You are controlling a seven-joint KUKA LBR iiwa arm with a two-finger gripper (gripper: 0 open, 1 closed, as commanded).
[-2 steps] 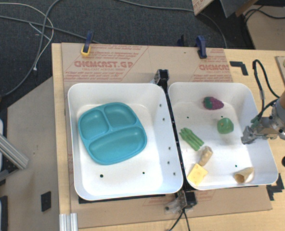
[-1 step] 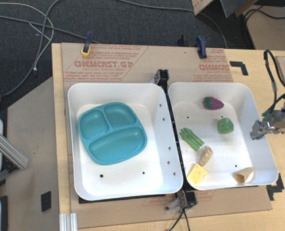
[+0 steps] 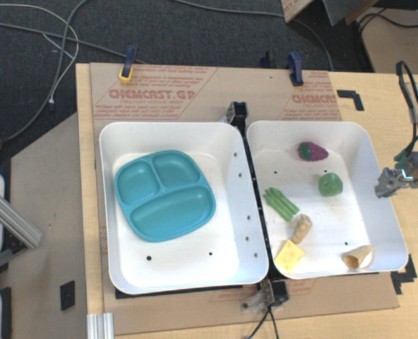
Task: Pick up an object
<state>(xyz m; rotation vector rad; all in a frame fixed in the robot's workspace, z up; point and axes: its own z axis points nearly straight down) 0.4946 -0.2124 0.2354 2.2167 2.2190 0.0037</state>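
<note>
Seen at three o'clock past the right bin's outer wall: a small grey metal gripper (image 3: 391, 182), blocky and dull, tipped with a pale bluish fitting on top. Looped above it toward one o'clock, thin black cables, with a greenish wire strung among them. Too small and blurred for screws or markings.

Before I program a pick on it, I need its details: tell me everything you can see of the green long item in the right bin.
The green long item looks like a toy vegetable, perhaps a bean pod or celery, glossy like plastic, with lengthwise ridges. It lies flat on the floor of the right bin, left of centre, slanting from upper left to lower right. Its lower end is close to a tan food piece; contact is unclear.
</note>
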